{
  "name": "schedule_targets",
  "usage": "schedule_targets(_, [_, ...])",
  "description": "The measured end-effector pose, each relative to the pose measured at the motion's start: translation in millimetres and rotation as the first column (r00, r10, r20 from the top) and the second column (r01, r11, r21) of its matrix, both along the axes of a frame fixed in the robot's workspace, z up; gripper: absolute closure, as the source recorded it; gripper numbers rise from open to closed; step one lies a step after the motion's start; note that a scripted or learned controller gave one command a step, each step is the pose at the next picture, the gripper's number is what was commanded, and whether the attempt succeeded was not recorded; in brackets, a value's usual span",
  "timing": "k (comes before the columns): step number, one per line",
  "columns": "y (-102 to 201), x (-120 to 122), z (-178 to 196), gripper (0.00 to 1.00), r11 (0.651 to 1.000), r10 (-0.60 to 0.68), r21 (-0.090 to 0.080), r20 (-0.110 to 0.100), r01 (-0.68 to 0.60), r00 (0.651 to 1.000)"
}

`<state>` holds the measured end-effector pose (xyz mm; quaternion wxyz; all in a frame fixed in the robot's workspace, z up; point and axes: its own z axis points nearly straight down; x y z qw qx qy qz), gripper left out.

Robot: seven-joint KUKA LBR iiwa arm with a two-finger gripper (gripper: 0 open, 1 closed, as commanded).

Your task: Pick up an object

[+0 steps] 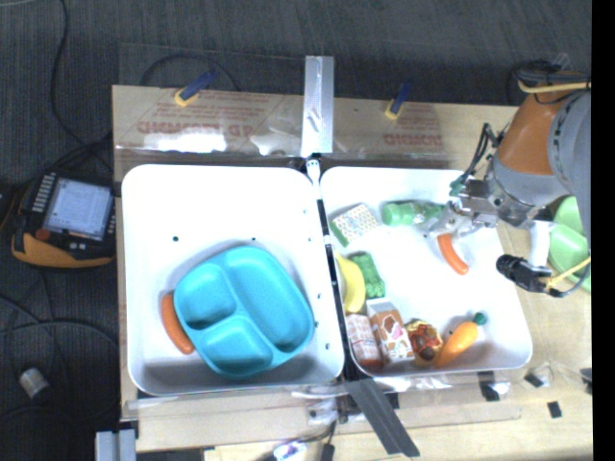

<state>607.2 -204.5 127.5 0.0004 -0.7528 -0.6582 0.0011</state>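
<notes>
Small carrot [454, 254] just below end effector [468, 215]

Light: bright, even, falling from overhead | Glare: shining off the white bins [144, 257] | Shadows: soft, lying faintly under items | Focus: blurring slightly throughout, grainy

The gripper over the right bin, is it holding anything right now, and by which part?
It cannot be told. The gripper sits low in the right bin, just above a small orange sausage-shaped piece and beside a green item, but nothing visibly sits between its fingers.
</notes>
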Motion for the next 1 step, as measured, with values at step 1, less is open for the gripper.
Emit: schedule_targets(1, [18.7,13.5,113.0,1.00,0.988,-0.154,-0.003,0.000,0.154,0.988])
